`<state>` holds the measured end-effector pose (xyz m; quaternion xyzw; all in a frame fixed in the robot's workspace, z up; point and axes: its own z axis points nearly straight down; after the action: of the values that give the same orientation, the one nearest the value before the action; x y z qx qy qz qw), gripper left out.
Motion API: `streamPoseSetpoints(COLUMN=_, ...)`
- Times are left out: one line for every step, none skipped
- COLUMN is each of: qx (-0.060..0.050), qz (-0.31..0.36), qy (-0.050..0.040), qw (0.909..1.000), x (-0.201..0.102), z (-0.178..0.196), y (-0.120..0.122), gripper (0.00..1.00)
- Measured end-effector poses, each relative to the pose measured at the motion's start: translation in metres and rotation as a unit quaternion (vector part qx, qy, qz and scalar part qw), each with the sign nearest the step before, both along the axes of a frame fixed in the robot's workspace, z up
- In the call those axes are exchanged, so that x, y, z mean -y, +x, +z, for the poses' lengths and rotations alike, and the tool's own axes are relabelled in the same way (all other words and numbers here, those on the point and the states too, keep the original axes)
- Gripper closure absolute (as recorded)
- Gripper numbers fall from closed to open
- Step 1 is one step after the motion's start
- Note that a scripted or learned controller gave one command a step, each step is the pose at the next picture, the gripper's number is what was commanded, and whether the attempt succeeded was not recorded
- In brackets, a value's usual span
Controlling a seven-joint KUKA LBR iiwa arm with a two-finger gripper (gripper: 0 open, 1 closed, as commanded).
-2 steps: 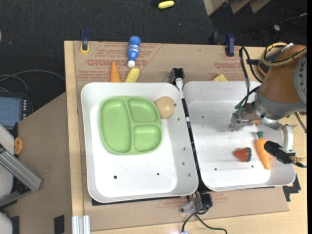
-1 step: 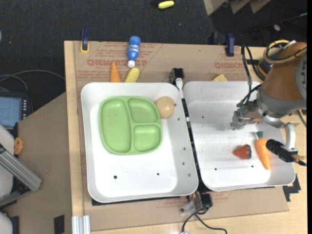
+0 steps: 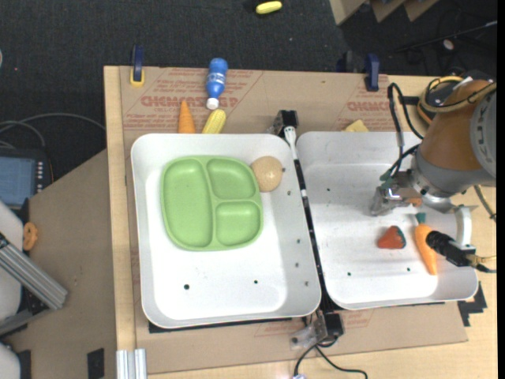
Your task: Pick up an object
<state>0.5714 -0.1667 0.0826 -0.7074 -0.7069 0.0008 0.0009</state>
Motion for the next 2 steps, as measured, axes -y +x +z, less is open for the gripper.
streamPoseSetpoints(qx=0.001, qz=0.000, qy=-0.0001, qw=1.0000, x=0.000, z=0.002, y=0.000, gripper=0.00)
streamPoseSetpoints(qx=-0.003, qz=-0.001, qy=0.0013, qw=1.0000, x=0.004, z=0.002, y=-0.067, gripper=0.00)
